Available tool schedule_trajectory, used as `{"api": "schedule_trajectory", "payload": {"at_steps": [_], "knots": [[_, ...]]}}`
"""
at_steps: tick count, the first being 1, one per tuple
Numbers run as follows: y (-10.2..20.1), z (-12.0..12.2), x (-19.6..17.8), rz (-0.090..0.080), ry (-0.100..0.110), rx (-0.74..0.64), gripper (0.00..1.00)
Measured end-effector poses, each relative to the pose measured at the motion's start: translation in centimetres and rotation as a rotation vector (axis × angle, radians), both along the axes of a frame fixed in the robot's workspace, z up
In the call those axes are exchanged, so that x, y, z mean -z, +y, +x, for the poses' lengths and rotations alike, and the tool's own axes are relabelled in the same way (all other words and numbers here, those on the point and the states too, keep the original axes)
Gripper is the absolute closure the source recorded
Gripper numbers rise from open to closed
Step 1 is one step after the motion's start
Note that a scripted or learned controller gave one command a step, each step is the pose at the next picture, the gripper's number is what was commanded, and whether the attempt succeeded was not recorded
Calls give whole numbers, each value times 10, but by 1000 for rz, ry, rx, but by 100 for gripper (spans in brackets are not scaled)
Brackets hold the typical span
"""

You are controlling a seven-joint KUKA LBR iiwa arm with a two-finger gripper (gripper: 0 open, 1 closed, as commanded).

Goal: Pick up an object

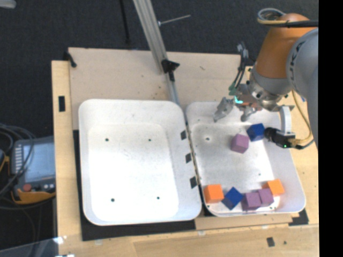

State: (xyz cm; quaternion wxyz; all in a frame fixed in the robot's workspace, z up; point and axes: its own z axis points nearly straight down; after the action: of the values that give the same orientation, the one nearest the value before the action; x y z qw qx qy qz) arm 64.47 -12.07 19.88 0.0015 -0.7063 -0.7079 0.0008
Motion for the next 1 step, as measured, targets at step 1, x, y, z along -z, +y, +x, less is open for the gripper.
{"api": "schedule_trajectory", "payload": {"at_steps": [1], "knots": [[0, 1, -2, -1, -4, -1, 0]]}}
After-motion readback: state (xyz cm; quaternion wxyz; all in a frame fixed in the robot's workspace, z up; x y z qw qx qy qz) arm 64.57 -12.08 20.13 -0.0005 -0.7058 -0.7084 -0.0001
